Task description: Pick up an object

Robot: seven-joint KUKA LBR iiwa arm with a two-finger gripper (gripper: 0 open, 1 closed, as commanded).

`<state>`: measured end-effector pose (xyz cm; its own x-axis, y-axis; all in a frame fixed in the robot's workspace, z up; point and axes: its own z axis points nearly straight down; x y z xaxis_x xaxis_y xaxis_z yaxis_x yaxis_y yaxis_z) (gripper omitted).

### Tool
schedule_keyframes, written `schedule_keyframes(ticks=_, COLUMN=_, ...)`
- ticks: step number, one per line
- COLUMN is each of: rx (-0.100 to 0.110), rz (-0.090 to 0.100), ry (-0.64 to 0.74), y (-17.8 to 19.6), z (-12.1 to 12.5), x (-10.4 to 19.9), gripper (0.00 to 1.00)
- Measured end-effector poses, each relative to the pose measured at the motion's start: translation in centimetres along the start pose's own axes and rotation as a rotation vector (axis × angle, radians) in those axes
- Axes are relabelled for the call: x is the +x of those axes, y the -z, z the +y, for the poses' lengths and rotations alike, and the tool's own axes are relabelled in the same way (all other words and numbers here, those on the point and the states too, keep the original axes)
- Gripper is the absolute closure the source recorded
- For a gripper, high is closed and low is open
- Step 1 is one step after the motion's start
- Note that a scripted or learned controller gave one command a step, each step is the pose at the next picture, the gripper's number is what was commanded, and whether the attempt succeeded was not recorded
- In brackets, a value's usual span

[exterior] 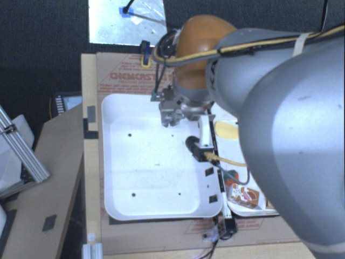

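Gripper hovers at 12 o'clock edge of left bin; can't tell its state. Objs, incl. yellow item, sit in right bin at 3 o'clock. Step: approach. Next: reposition over an obj, descend.

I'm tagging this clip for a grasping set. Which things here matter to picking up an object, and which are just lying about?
Part of the job:
gripper above the left bin
right bin, mostly behind the arm, holding a yellow item and a red printed packet

Just lying about:
foil sheet
cardboard
metal rail
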<state>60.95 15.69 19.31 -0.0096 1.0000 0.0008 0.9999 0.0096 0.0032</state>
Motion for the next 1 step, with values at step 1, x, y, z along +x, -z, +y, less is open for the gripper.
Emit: schedule_keyframes(ticks=1, rx=0.006, rz=0.000, ry=0.000, y=-0.75, z=-5.07, x=6.31, gripper=1.00)
